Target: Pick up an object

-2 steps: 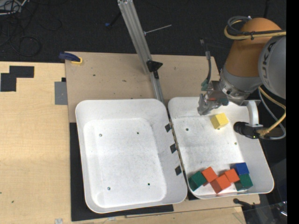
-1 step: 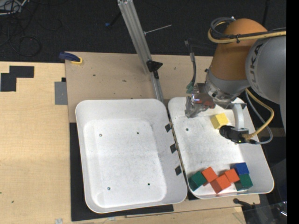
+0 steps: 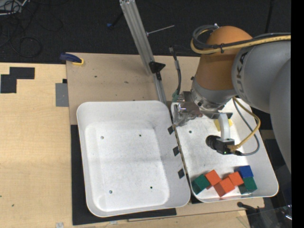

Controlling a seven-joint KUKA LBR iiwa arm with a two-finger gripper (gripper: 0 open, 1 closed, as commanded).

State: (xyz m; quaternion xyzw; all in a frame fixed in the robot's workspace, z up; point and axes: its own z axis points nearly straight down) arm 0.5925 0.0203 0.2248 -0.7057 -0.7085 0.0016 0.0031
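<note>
Several small blocks lie bunched in the near corner of the right bin (image 3: 197, 151): a green block (image 3: 201, 183), an orange block (image 3: 213, 177), two more orange ones (image 3: 227, 184), a blue block (image 3: 245, 171) and another green one (image 3: 248, 185). My gripper (image 3: 182, 111) hangs below the orange wrist band at the far left corner of that bin, close to the divider between the bins. It is well away from the blocks, and nothing shows in it. A yellow piece (image 3: 223, 124) peeks out under the wrist.
The left bin (image 3: 95, 109) lies beside the right one, with black clips (image 3: 175, 151) along their shared edge. A slanted aluminium post (image 3: 141, 42) rises behind the bins. A black cable fitting (image 3: 217, 144) hangs over the right bin.
</note>
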